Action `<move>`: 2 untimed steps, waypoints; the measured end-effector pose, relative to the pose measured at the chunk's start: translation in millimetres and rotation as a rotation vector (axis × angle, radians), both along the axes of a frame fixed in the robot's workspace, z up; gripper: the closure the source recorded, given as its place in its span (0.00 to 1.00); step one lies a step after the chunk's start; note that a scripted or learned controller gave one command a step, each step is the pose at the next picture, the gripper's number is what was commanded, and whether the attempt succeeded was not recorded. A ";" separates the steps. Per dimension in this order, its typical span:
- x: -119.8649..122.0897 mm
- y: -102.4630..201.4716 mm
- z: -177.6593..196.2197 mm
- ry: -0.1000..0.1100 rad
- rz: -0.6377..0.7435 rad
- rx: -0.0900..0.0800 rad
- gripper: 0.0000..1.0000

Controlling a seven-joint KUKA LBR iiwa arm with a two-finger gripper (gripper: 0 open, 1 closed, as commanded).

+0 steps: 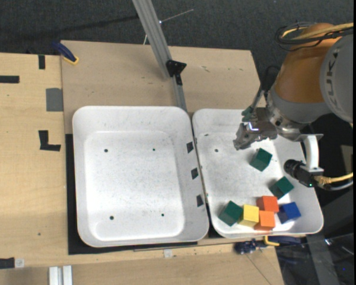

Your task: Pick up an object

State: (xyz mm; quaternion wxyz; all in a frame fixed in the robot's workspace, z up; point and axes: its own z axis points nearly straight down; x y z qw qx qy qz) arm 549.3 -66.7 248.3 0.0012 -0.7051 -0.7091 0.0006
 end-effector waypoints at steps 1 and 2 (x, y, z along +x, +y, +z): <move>18.0 49.4 5.7 -0.002 0.001 0.001 1.00; 35.2 94.4 6.9 -0.002 0.000 0.001 1.00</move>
